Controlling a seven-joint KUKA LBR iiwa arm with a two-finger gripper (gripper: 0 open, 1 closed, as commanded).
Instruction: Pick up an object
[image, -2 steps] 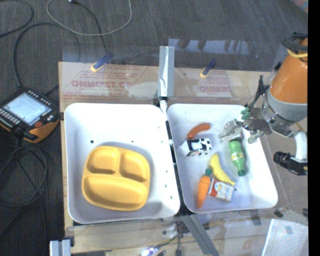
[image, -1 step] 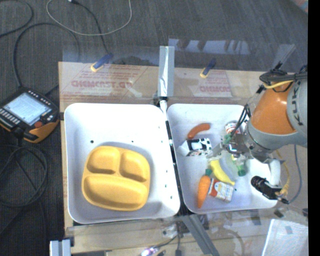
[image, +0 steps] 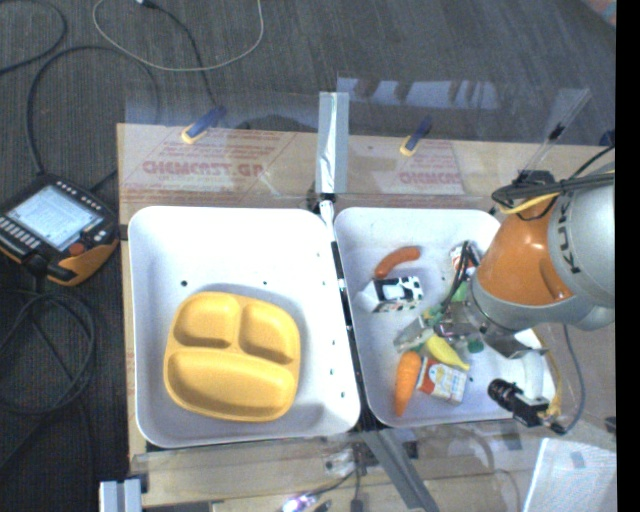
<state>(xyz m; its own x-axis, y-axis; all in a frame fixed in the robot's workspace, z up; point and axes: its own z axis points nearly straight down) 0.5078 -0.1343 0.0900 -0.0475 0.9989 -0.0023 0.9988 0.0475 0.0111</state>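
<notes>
In the right bin (image: 352, 300), the gripper (image: 447, 322) hangs low over a tight cluster of toy food, and the wrist with its orange band (image: 520, 265) hides most of it; whether it is open, closed or gripping something cannot be told from this slant. The nearest candidate for the pick appears to be the small yellow banana-like piece (image: 447, 351), which lies just below the gripper toward the near rim, its long axis running from upper left to lower right. Touching it on the near side is a flat snack packet (image: 444, 381) with orange and white printing. Beside that, to the left, an orange carrot (image: 405, 380) lies almost upright in the picture, thick end toward the gripper and tapering toward the near wall.

Farther up the bin sit a small black-and-white block (image: 399, 290), possibly a toy cow, and a curved reddish sausage (image: 397, 260), both apart from the gripper on its left. All look like smooth moulded plastic, the packet perhaps thin card or foil.

The left bin (image: 150, 300) carries a yellow divided tray (image: 235, 355), glossy, rounded at the corners, with three compartments, well apart from the arm.

A descent here would likely meet the banana across its short width, a favourable approach if the fingers line up that way.
</notes>
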